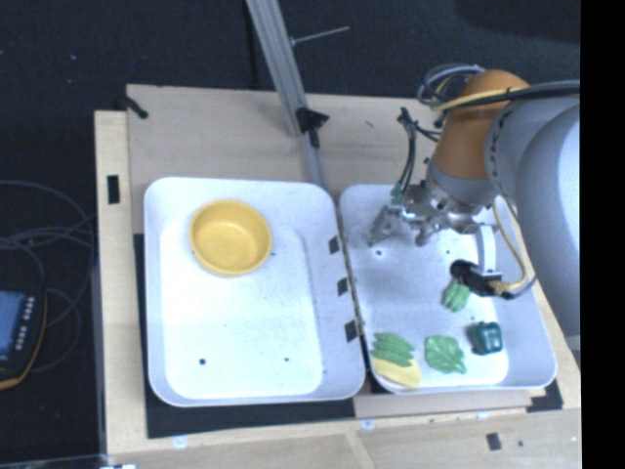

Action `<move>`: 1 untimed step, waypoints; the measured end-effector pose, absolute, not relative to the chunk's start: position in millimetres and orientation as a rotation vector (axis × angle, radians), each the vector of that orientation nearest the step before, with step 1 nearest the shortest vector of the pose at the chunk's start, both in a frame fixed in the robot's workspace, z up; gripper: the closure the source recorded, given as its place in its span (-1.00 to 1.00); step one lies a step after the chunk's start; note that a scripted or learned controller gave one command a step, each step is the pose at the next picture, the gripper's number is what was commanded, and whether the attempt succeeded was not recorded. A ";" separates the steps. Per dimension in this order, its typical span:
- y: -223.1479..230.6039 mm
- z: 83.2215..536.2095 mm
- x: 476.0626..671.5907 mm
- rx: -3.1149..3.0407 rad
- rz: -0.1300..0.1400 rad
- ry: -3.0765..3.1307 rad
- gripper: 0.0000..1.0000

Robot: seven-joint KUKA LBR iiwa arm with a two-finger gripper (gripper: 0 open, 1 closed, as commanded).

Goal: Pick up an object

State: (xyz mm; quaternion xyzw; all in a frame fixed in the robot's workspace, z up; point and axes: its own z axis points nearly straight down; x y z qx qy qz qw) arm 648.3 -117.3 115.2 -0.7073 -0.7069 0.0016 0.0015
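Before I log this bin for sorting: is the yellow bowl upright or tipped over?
Upright. The yellow bowl sits in the left bin with its round opening facing up, showing the rim and hollow inside.

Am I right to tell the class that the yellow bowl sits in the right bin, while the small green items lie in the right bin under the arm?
Not quite. The camera view shows the yellow bowl in the left bin, not the right. The small green items do lie in the right bin.
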 end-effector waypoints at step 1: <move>-117.9 100.2 648.2 -2.222 0.001 -2.221 -1.00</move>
